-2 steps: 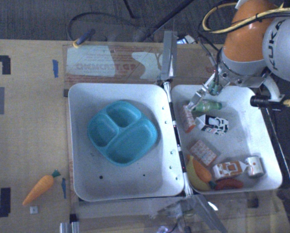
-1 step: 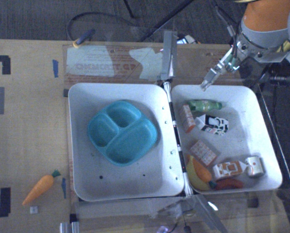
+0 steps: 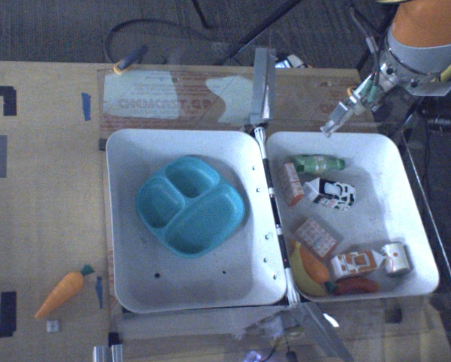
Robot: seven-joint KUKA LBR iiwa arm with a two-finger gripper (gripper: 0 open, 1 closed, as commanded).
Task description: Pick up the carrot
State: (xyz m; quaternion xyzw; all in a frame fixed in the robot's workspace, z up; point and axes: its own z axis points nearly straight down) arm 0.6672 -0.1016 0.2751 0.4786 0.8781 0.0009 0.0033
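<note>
An orange carrot (image 3: pixel 60 292) with a green top lies on the wooden bench outside the bins, at the front left. A second orange carrot-like piece (image 3: pixel 314 265) rests in the right bin (image 3: pixel 376 151) at its front edge, on top of a yellow banana (image 3: pixel 299 272). My gripper (image 3: pixel 335 121) hangs above the back rim of the right bin, far from both orange pieces, with nothing seen in it.
The left bin (image 3: pixel 127 157) holds a blue divided plate (image 3: pixel 191 204). The right bin also holds a green bottle (image 3: pixel 318 162), a brown box (image 3: pixel 290 183), a black-and-white toy (image 3: pixel 335 193), a checkered box (image 3: pixel 317 237), a carton (image 3: pixel 354 263), a can (image 3: pixel 396 258) and a red piece (image 3: pixel 354 285).
</note>
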